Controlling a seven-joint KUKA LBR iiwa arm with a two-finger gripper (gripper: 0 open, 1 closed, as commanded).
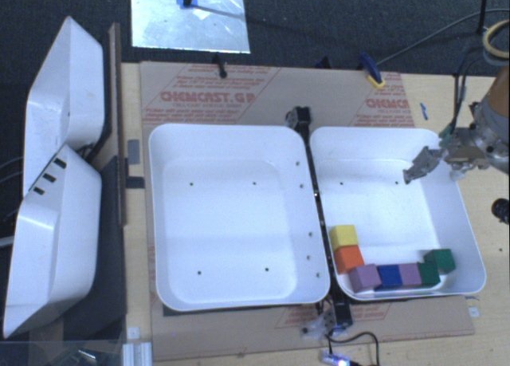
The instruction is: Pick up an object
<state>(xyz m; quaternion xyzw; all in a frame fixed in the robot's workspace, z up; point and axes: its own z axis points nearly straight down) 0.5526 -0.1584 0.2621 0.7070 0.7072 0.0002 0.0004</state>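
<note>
Several coloured blocks lie along the right bin's near edge: a yellow block (343, 236), an orange block (348, 257), a purple block (364, 277), a blue block (390, 276), a second purple block (409, 274) and a green block (437, 265). The right bin (382, 157) holds them all. My gripper (421, 165) hangs over the bin's upper right part, well away from the blocks, pointing left. Nothing shows between its fingers.
The left bin (231, 213) sits beside the right one on a cardboard sheet (207, 93). Two spare white bins (56, 181) lean at the far left. A shiny metal plate (191, 5) lies at the back.
</note>
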